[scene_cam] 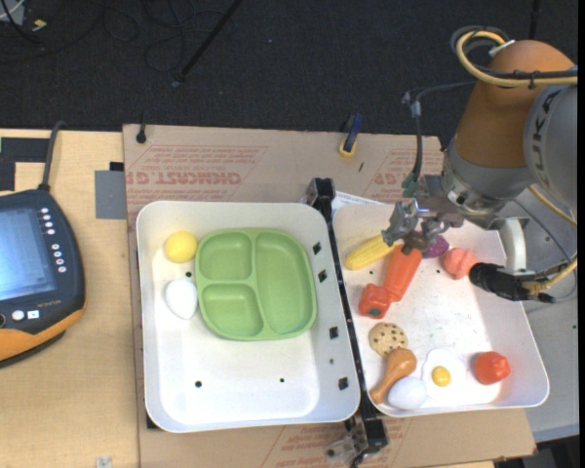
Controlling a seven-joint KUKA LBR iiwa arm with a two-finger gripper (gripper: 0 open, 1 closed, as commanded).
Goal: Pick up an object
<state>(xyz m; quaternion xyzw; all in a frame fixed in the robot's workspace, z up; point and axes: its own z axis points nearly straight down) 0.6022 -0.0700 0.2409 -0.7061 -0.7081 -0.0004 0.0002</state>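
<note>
Pincer (414, 234) low over the right bin (526, 359); can't tell whether it's open or gripping. Orange carrot (394, 281) directly under it, tip touching or just below. Corn cob (368, 253) just to its left, pink piece (457, 261) to its right. Cookie (387, 337) and fried egg (440, 373) further down.

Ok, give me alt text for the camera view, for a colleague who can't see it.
The gripper hovers over the right bin, just above an orange carrot beside a yellow corn cob. The left bin holds a green divided plate, a lemon and a white egg.
</note>
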